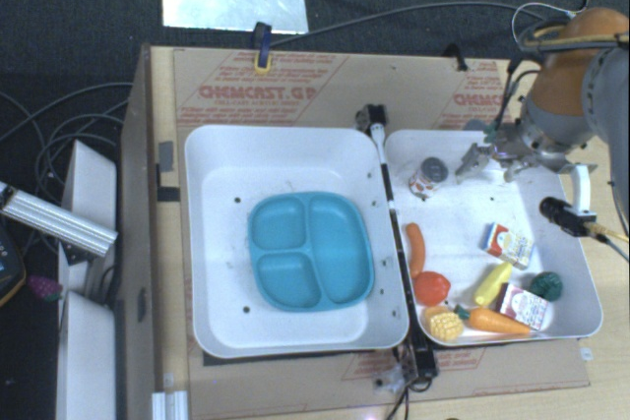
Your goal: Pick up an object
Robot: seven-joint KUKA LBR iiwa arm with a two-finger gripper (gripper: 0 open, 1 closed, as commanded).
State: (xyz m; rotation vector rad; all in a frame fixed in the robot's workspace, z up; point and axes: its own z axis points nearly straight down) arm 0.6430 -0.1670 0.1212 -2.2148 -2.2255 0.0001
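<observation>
The brown sheet [295, 79] covering the worktop carries red printed words, repeated and upside down in this view; at the far left one reads as "CHEMCAST", with smaller lines below too small to read; the same print at the far right [479, 91] is partly hidden; labels on the small cartons [508, 244] cannot be read.

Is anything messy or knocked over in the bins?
Nothing looks spilled or broken. The small can lies tipped on its side near the back of the right bin, and the toy food is bunched toward that bin's front. The blue tray sits flat.
</observation>
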